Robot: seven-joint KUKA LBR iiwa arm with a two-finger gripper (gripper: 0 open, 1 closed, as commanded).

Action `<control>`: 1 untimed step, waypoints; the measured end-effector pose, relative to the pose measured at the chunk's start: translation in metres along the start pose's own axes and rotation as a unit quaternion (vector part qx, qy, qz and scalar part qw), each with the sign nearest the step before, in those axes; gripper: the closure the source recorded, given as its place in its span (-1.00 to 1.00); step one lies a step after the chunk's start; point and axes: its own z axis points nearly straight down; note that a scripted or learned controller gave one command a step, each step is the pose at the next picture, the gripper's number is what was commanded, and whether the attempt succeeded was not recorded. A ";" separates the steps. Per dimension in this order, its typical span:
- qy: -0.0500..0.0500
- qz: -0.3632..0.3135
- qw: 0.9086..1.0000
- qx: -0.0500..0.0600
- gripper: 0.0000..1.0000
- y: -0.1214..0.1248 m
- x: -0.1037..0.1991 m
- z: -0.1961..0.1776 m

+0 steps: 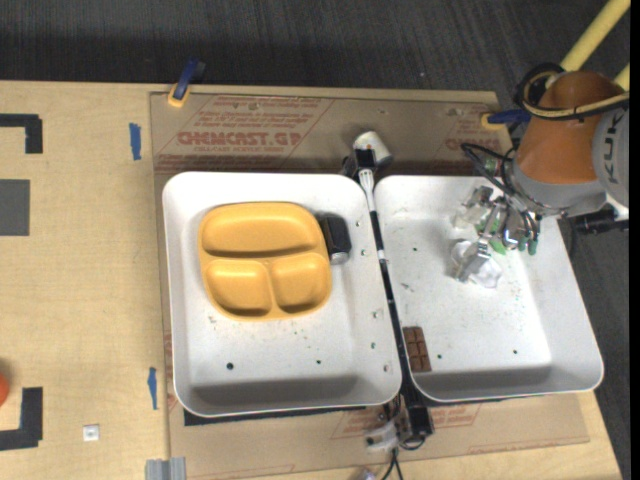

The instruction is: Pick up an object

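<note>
Gripper (497,230) hovers just above clear object (474,263).

Arm (565,138) low, wrist angled left

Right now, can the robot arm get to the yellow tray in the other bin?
Probably yes. The yellow tray lies uncovered in the left bin, nothing on top. The end effector hangs over the right bin, so it must cross the middle divider.

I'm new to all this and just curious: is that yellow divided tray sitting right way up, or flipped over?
Right way up. The yellow tray lies flat in the left bin, its three hollow compartments facing the camera.
</note>
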 end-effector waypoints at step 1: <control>0.016 -0.061 0.998 0.005 -1.00 0.040 -0.002 0.003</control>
